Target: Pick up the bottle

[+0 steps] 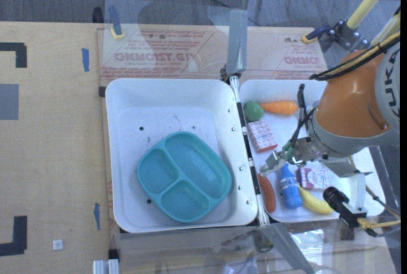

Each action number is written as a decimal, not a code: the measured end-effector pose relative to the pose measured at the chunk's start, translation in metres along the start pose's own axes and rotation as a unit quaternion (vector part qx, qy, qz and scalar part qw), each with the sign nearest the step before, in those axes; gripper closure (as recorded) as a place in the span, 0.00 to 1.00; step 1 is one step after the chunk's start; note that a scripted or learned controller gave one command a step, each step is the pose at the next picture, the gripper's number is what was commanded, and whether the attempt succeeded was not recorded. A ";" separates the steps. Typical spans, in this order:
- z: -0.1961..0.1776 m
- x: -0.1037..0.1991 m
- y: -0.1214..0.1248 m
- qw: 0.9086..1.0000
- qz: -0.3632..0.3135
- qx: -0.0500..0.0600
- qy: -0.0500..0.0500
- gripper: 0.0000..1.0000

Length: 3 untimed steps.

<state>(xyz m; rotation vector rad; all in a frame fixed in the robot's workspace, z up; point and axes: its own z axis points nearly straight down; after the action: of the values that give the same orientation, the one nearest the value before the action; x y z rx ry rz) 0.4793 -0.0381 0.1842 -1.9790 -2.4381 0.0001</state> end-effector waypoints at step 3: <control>0.078 -0.079 -0.007 0.992 -0.123 -0.016 -0.009 1.00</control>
<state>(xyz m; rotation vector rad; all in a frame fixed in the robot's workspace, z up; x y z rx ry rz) 0.4889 -0.1165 0.1060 -1.6820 -2.6924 -0.0201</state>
